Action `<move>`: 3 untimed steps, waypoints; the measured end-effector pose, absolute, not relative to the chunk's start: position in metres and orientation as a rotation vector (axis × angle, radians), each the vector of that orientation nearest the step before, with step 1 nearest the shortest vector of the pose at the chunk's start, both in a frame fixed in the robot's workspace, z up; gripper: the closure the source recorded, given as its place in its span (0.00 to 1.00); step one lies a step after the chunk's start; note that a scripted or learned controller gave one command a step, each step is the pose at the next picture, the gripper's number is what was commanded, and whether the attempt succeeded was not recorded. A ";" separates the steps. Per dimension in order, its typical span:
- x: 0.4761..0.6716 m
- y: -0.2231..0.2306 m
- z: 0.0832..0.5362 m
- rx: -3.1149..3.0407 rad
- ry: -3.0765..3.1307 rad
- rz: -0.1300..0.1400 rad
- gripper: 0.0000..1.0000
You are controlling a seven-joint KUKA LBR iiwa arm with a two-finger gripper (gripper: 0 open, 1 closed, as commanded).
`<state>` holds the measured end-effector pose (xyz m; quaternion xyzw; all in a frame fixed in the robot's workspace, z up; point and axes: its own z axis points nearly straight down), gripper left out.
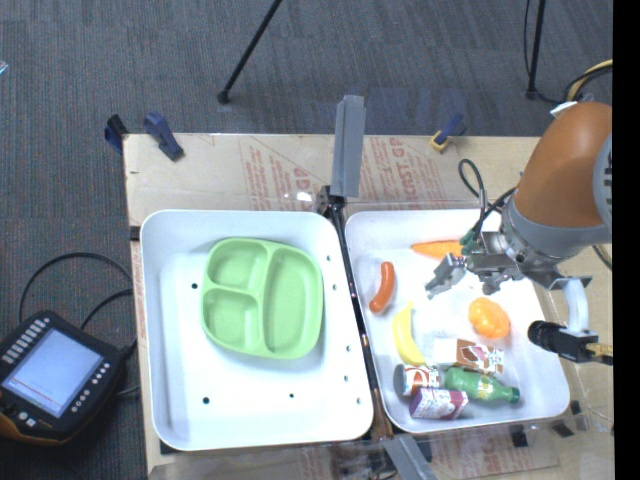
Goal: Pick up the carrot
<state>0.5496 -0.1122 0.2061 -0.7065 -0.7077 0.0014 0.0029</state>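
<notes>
The carrot (437, 249) is orange and tapered. It lies flat near the back wall of the right bin (400, 230), pointing left. My gripper (470, 275) hangs just right of and slightly nearer than the carrot's thick end, low over the bin floor. Its two grey fingers (445, 274) are spread apart and it is open, with nothing between them. The carrot is not in the grip; its right end is partly covered by the wrist hardware.
The right bin also holds a red sausage (382, 286), a banana (404, 336), an orange fruit (488, 318), a small carton (478, 353), two cans (425, 390) and a green bottle (482, 385). A green divided plate (265, 298) sits in the left bin (165, 268).
</notes>
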 end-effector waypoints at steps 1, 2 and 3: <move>0.619 -0.139 0.239 -1.769 -2.596 -0.001 0.00; 0.644 -0.182 0.148 -1.718 -2.627 0.000 0.00; 0.646 -0.210 0.098 -1.478 -2.773 -0.003 0.00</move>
